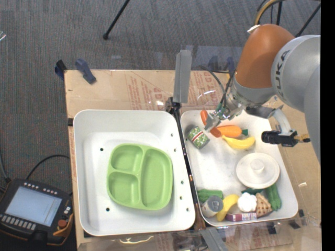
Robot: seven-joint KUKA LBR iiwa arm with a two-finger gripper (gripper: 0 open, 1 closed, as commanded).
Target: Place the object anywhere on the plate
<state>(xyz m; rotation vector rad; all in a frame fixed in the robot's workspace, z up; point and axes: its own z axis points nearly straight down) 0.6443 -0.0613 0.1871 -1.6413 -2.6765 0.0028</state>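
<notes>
Arm (277, 61): grey with an orange band, reaching in from the right over the right bin's far edge.
End effector (213, 120): low at the right bin's far left corner, just above the carrot; whether it is open or closed, cannot tell.
Carrot (228, 131): orange, lying near the right bin's far edge, touching or just beside the end effector.
Banana (238, 143): yellow, just beside the carrot on its near side.
Can (199, 137): green and white, tilted, by the right bin's left wall.
Lid (257, 170): white, round, mid right bin.
Toy food (238, 204): heap along the right bin's near edge.
Plate (140, 177): green, three compartments, middle of the left bin (89, 135).
Worktop (120, 88): brown board under both bins.
</notes>
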